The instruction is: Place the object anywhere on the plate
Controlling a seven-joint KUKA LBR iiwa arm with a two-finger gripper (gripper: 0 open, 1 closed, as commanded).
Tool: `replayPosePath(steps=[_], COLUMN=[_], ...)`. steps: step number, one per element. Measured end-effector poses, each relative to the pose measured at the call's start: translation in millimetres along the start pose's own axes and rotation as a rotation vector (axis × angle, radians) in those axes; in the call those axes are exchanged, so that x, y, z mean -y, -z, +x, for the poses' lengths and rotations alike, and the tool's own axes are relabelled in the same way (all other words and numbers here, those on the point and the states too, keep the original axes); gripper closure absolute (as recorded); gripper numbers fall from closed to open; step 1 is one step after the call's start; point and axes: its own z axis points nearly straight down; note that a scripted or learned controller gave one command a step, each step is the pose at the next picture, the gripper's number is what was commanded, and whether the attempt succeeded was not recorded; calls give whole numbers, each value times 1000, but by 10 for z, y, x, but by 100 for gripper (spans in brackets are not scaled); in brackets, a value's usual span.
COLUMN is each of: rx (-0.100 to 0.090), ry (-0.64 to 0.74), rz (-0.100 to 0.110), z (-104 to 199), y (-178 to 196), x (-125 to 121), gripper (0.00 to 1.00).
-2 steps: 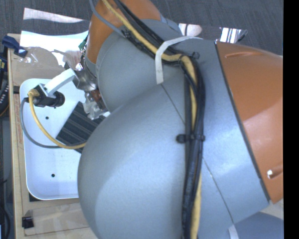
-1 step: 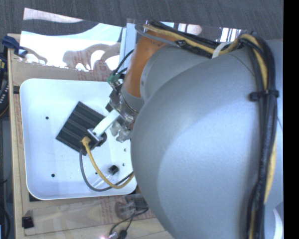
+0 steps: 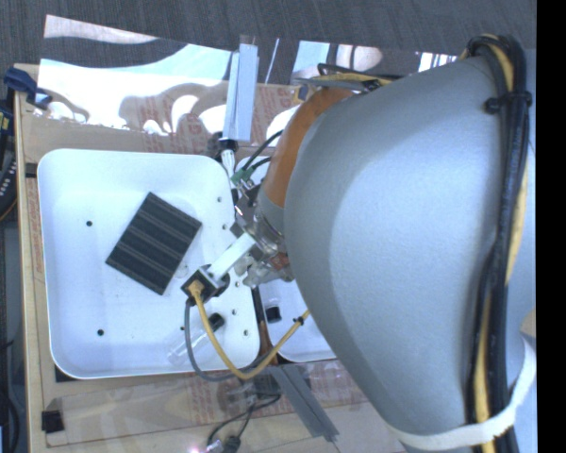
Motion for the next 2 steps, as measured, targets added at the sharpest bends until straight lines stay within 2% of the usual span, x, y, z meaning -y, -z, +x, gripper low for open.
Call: replayPosePath(steps=[1,2], rx=[-4,1], ry=[136,57], rz=[-2,0], z=[-442,41], y=[658,-83], x=[-168,710], gripper=[100,100])
